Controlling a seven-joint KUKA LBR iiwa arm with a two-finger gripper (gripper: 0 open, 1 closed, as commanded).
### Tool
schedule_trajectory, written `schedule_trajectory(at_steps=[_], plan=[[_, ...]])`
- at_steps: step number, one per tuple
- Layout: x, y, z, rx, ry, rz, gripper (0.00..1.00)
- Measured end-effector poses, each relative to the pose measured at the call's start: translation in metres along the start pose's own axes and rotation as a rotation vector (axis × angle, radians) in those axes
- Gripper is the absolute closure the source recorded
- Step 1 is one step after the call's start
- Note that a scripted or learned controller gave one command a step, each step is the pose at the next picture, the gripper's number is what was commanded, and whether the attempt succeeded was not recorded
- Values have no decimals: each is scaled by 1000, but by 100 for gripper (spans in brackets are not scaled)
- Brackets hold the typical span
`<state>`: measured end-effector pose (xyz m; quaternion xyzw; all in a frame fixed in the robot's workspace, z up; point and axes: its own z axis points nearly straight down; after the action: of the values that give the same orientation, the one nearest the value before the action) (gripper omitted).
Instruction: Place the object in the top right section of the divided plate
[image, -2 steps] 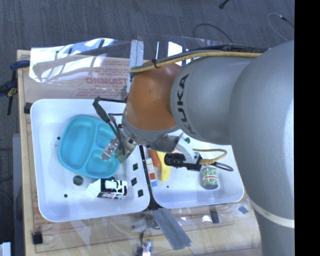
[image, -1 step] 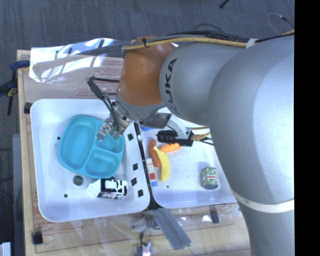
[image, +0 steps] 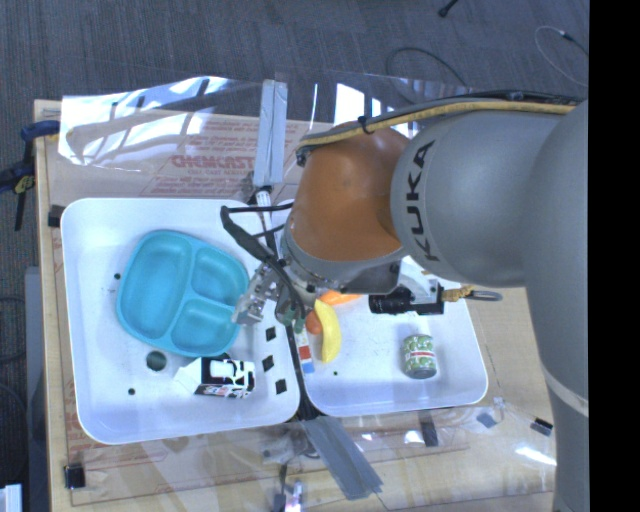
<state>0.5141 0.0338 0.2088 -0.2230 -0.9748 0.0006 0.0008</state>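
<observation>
**Plate unfilled; placement not yet made**

Camera view: my hand (image: 262, 300) hovers over the blue divided plate (image: 183, 293) at its right edge; whether it grips anything I cannot tell. All the plate's visible sections lie bare. A banana (image: 327, 334) lies in the right bin (image: 455, 385).

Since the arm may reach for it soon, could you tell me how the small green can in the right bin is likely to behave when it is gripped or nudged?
The green can looks rigid, so it should probably not deform. Its rounded body suggests it could roll if pushed sideways. It sits apart from the banana, so a nudge likely moves it alone.
</observation>
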Motion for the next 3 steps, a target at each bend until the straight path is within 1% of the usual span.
schedule_trajectory(at_steps=[1, 2, 3], plan=[[17, -4, 17, 0, -2, -7, 100], [1, -83, 18, 0, 0, -59, 100], [-43, -173, 6, -1, -3, -75, 100]])
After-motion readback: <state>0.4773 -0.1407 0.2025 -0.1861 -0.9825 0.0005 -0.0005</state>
